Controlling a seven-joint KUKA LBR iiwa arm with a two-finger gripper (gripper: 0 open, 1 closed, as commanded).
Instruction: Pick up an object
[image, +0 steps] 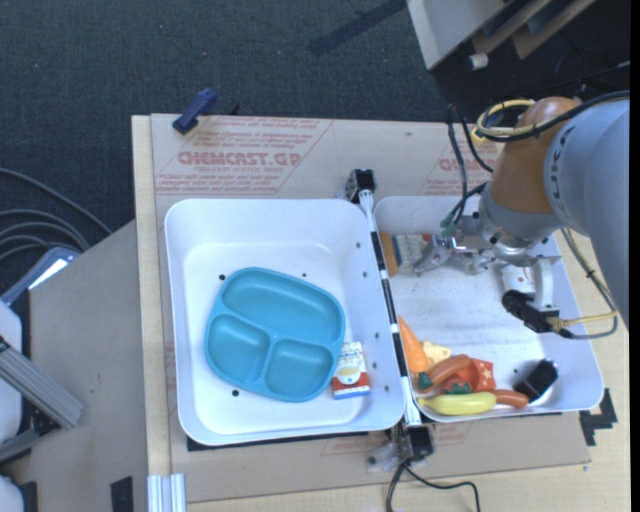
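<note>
— Toy food (458, 385) is lying heaped at the right bin's (440, 212) six o'clock corner, banana (462, 403) in front.
— Gripper (462, 250)?
— Hanging at twelve o'clock over that bin, well apart from it; finger state, cannot tell.

A blue clamp (194, 110) lies on the bench (250, 155) behind the left bin (190, 300).

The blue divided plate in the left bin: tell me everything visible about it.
The blue divided plate is a light blue, plastic-looking tray with rounded corners and three compartments: one large along the top, two smaller below. It lies flat and right side up on the floor of the left bin, turned slightly askew. All compartments look bare. A small food carton sits against its lower right edge.
</note>
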